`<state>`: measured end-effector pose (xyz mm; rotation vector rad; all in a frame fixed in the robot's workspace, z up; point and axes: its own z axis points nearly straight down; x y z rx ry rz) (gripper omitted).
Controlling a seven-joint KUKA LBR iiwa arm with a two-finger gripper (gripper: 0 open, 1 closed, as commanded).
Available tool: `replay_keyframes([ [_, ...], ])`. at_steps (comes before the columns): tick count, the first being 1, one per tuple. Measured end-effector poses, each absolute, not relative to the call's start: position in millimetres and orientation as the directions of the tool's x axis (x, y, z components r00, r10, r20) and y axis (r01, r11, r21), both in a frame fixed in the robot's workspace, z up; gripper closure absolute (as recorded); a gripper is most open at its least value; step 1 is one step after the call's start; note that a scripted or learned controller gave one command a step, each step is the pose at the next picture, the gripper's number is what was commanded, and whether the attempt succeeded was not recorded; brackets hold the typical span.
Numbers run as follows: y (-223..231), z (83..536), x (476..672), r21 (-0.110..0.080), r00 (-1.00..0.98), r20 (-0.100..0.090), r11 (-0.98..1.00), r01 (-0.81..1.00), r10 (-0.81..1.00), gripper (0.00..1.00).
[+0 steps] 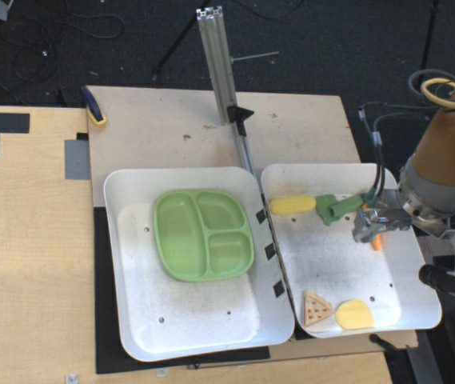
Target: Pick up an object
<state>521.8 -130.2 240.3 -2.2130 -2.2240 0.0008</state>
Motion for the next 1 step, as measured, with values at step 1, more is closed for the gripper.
replay_keyframes([
  [1,-83.7,233.1,505.4,-0.005,-0.004,0.003,0.004,1.0,1.0,1.0],
])
